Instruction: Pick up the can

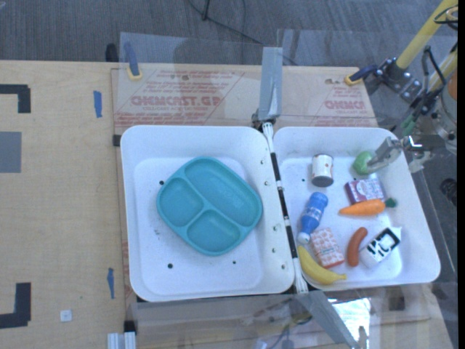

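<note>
Wood-colored tabletop [58, 217] holds two white bins side by side, with grey carpet behind them. Pink boards with red writing lie behind the bins, but the words are too faint to read. In the left bin [145, 267] sits a blue plate [209, 204] with three sections. The right bin [429, 260] holds small toy foods, and the can [322, 170] is the best landmark there. It is white with a dark top and lies near the back of the bin, close to the wall between the bins. Any print on it is too small to read. Just in front of the can lies a blue bottle [313, 214] with a white cap. To the right of the can is a green ball-like toy [362, 163], and the pincer [386, 151] is low over the bin right beside that toy, well apart from the can. Whether its fingers are apart or together, I cannot tell. Farther front and right of the can lie a purple box [364, 190], an orange carrot [362, 209], a red sausage [355, 246], a black and white carton [381, 246], a pink snack pack [328, 248] and a yellow banana [318, 267].
</note>
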Robot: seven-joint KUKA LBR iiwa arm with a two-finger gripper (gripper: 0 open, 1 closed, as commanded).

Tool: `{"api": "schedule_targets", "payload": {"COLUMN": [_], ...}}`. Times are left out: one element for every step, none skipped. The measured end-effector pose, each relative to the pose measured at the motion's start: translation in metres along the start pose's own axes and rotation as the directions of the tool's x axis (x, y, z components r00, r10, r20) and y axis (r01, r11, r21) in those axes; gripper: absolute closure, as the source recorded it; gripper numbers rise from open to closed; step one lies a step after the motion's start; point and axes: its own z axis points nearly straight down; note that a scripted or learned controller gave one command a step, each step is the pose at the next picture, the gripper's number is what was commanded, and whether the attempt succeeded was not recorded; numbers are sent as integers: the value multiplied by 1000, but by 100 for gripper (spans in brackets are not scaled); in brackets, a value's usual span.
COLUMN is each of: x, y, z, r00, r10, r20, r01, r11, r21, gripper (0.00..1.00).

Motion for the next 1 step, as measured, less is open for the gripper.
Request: {"api": "schedule_targets", "payload": {"x": [51], "y": [54], "z": [91], "r00": [1000], "r10": [29], "r20": [0], "r01": [-29], "r11": [1000], "r21": [2], "gripper": [0]}}
